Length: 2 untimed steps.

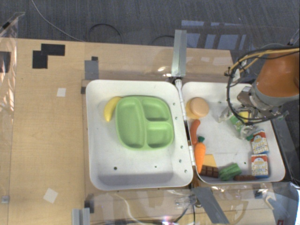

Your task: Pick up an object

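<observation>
My gripper (244, 123) hangs low over the upper right of the right bin (220, 139), under the grey wrist and orange band (280, 77). A small green and yellow item (236, 120) lies right beside it, partly hidden by the wrist; whether they touch I cannot tell. Two small cartons (259, 143) (259, 165) lie just below it. Further left in this bin are a tan bun (198, 108), a red sausage (194, 127), a carrot (200, 153) and a yellow cheese wedge (210, 161). A brown chocolate piece (209, 172) and a green vegetable (229, 171) lie along the front wall.
The left bin (98, 163) holds a green divided plate (143, 122) with a banana (110, 108) at its left edge. A ridge (185, 125) separates the two bins. Black cables (234, 78) loop off the wrist over the right bin's far corner.
</observation>
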Tool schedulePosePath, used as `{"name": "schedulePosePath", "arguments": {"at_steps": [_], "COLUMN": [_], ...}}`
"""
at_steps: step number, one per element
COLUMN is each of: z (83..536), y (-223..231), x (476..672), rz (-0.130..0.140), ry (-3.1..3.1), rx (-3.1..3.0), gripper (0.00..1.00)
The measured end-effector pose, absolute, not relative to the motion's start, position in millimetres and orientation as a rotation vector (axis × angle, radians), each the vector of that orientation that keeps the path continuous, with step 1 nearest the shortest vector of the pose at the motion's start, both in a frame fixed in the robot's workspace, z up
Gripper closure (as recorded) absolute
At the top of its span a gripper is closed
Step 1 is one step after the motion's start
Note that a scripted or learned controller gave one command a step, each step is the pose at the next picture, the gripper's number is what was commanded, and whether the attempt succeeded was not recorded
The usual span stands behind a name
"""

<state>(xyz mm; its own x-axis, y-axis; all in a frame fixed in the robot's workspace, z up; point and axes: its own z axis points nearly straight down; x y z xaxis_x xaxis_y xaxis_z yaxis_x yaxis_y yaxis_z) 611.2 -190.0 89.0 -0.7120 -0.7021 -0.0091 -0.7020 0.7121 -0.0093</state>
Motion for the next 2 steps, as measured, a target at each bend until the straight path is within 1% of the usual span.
{"name": "schedulePosePath", "arguments": {"at_steps": [1,2], "z": [105.1,104.4], "y": [-188.3,-187.9], "x": [616.4,616.1], "rz": [-0.017,-0.015], "ry": [2.882,2.882], "rx": [-1.178,-1.179], "gripper": [1.0,0.0]}}
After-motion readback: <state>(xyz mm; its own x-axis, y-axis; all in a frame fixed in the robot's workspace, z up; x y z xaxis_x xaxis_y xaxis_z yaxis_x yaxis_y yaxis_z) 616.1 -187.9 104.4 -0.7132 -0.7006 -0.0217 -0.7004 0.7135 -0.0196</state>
